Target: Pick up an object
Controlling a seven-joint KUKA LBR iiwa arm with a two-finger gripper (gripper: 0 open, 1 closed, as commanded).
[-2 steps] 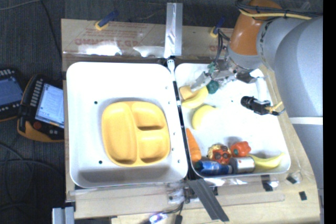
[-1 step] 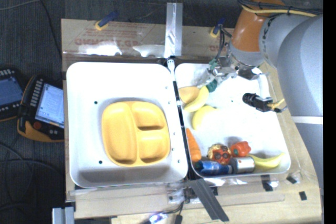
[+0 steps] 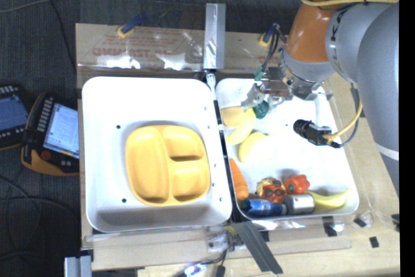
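Observation:
My gripper (image 3: 257,103) hangs low over the far left corner of the right bin (image 3: 343,165), just above and to the right of a pale yellow fruit piece (image 3: 233,117). A second pale yellow piece (image 3: 250,144) lies a little nearer the camera. Along the bin's near edge sit an orange carrot (image 3: 238,182), a blue can (image 3: 259,207), a silvery can (image 3: 300,204), an orange-and-yellow toy (image 3: 271,189), a red pepper (image 3: 296,183) and a banana (image 3: 331,199). Nothing is visibly held.
A yellow divided plate (image 3: 168,162) lies in the left bin (image 3: 104,107). The grey arm with its orange band (image 3: 311,36) comes in from the upper right, and a black cable plug (image 3: 311,131) hangs over the right bin's middle. A handheld pendant (image 3: 52,133) rests left of the bench.

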